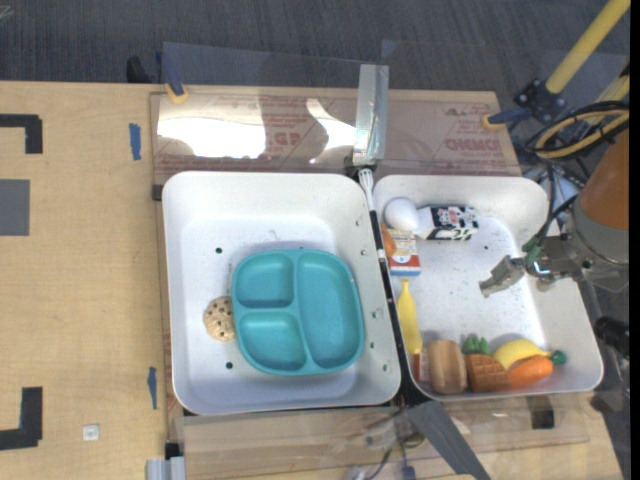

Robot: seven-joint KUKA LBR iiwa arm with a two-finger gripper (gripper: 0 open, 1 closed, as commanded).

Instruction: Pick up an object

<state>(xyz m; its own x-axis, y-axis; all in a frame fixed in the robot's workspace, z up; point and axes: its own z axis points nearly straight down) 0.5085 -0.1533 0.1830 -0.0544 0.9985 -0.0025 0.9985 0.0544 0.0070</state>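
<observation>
Teal plastic three-compartment tray (pixel 297 310) beside a round speckled cookie (pixel 219 318).

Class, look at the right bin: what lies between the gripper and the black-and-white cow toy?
In the camera view, the stretch between the gripper and the cow toy is bare speckled floor of the right bin.

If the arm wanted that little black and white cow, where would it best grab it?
Probably across the cow's narrow middle, coming straight down from above. It lies on its side, lengthwise left to right, in the right bin, with bare floor in front and behind for the fingers. The white egg crowds its left end, so avoid gripping there.
</observation>
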